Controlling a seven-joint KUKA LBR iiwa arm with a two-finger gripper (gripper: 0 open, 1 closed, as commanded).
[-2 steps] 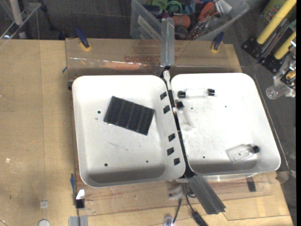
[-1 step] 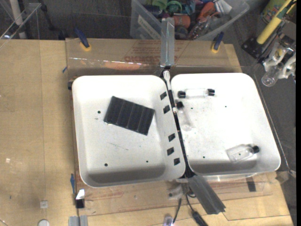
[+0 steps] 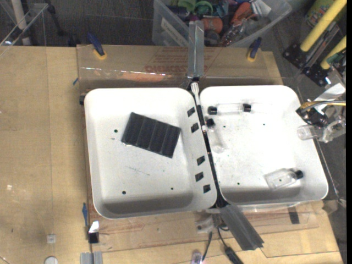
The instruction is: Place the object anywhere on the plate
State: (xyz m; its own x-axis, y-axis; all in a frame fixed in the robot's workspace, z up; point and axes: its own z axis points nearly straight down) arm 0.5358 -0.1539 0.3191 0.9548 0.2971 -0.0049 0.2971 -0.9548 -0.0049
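Note:
The plate is a dark ribbed rectangle (image 3: 151,135) lying slightly askew in the left bin (image 3: 104,197). The right bin (image 3: 258,199) holds three see-through objects. A clear tube with black end caps (image 3: 228,109) lies near its back wall. A small clear bottle with a black cap (image 3: 283,177) rests near its front right corner. A faint clear piece with a dark end (image 3: 213,132) sits by the divider. My gripper (image 3: 312,131) hangs at the right bin's right rim, apart from all three objects, with nothing seen in it.
A divider with black clips (image 3: 199,147) runs between the bins. A crate of colourful toys (image 3: 220,7) stands behind them, and yellow tubes (image 3: 327,15) lean at the back right. Brackets and cables (image 3: 231,232) lie in front of the bins.

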